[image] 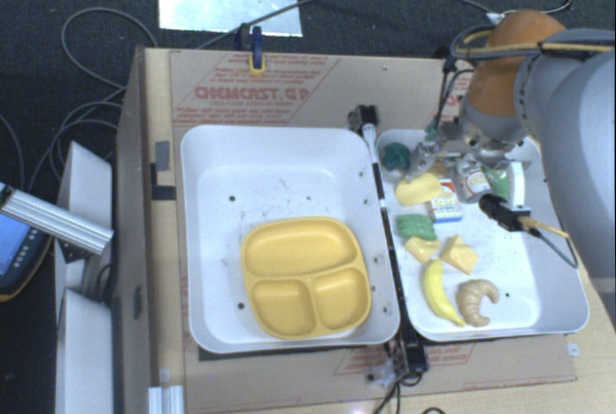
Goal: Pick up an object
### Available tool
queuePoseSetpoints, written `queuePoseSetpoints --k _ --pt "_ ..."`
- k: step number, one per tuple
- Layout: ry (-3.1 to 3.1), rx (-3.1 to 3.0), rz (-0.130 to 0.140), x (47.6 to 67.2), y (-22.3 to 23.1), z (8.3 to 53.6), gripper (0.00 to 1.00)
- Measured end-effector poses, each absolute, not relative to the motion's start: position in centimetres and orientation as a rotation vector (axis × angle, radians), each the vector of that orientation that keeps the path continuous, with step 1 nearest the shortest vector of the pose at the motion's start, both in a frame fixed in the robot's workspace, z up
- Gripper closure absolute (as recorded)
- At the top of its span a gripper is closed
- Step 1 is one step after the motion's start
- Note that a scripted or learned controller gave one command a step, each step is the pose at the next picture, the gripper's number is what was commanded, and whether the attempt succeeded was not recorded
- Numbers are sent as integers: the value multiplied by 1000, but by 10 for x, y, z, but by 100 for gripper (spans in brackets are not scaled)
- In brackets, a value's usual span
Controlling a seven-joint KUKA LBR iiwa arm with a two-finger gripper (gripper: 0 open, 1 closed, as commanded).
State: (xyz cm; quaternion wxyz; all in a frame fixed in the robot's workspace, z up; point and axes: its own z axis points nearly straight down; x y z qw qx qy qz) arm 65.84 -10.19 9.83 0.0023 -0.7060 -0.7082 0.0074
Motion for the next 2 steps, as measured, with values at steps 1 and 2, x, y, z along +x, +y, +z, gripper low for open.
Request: queuePoseSetpoints --k 1,2 --pt "-2223 -2220 0 587 -99 84 0" --pt "-2227 -2219 -3 638 -98 85 0"
